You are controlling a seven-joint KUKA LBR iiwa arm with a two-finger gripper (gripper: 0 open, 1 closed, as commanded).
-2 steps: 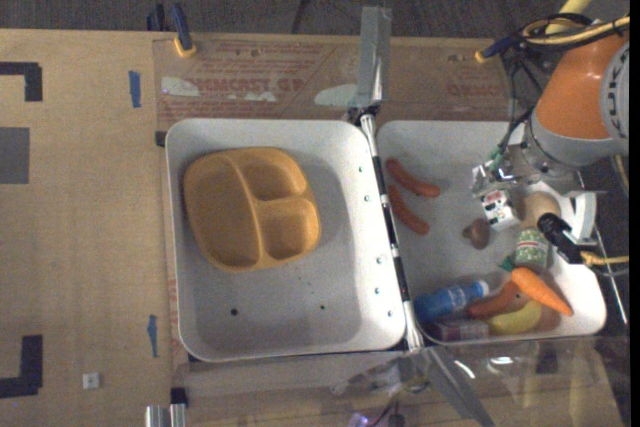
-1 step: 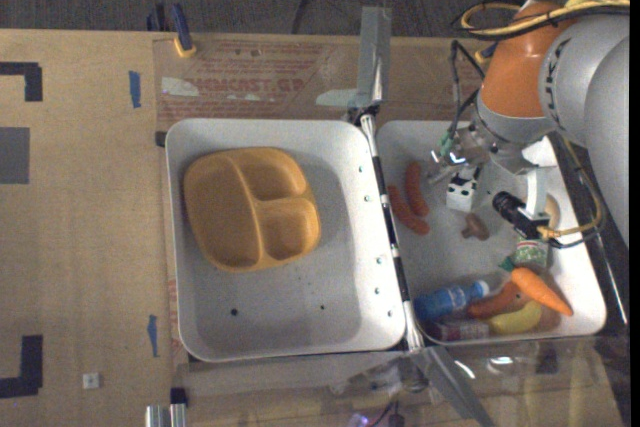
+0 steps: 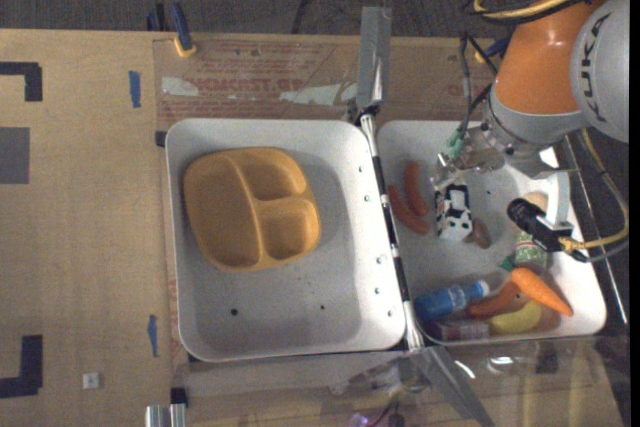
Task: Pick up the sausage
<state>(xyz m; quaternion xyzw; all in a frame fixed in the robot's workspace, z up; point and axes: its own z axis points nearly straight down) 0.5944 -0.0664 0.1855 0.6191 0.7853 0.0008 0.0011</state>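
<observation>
Left bin: orange three-compartment plate, tilted off square, toward the far-left corner. Right bin: black-and-white cow toy near centre; blue bottle, carrot and yellow item clustered along the near edge. Blue tape strips on the wooden bench left of the bins.

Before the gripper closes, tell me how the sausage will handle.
The sausage looks like linked rounded lengths, so it may bend when lifted. Its smooth curved sides could slip or roll. It lies beside the cow toy, which a push might nudge.
</observation>
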